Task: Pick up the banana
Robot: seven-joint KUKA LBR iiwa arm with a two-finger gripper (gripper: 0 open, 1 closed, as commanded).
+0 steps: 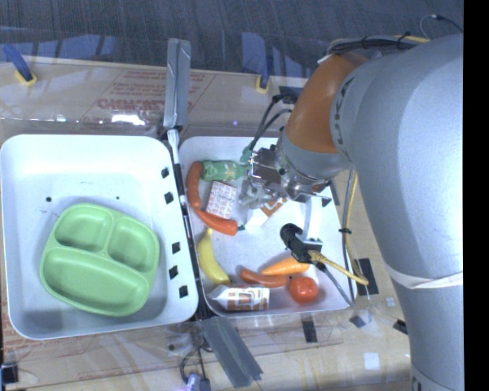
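- The banana (209, 261) is lying along the right bin's (342, 300) left wall, near side.
- The tool (257, 192) is hovering farther right, over the packets; its grip state cannot be told.

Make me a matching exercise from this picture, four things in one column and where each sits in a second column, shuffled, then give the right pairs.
Things:
1. banana
2. green plate
3. tomato
4. gripper

Places:
A. in the left bin
B. near the front right corner of the right bin
C. along the right bin's left wall
D. over the middle of the right bin

Pairs: 1-C, 2-A, 3-B, 4-D
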